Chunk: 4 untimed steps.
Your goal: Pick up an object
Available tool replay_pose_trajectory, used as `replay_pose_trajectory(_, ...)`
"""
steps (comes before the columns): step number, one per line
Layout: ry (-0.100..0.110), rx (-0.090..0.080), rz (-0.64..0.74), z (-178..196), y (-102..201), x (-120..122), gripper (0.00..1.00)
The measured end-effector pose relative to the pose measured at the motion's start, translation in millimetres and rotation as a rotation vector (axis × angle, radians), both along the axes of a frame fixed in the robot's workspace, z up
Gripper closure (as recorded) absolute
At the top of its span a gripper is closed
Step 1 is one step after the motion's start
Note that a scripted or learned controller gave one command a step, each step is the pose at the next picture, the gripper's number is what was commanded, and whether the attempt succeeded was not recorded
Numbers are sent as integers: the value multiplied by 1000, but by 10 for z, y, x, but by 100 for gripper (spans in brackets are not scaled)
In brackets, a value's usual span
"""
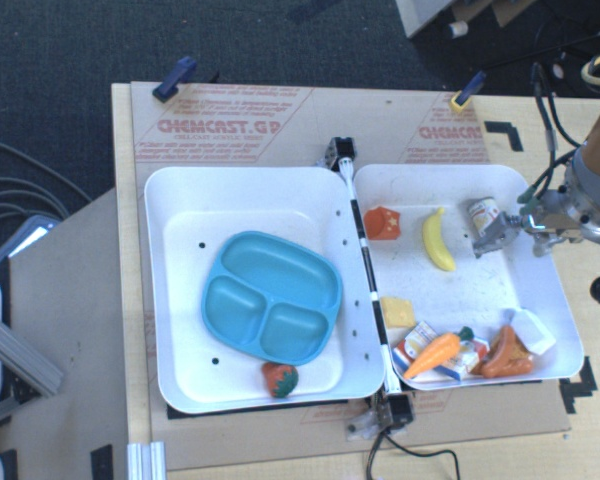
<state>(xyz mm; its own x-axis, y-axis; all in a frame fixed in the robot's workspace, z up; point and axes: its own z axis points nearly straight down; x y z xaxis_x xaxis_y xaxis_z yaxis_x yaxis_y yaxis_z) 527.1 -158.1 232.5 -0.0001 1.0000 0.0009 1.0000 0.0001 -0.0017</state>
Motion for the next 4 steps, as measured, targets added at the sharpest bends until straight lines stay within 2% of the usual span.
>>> replay_pose_trajectory(1, 0, 0, 0, -1438, 639, 39, 0)
replay_pose_trajectory(2, -2, -1, -1, -1478, 50, 580, 0)
replay_pose_trajectory(3, -3, -1, -1, -1380, 55, 583, 100)
replay_pose_trajectory(4, -2, 0, 1, -93, 959, 527, 100)
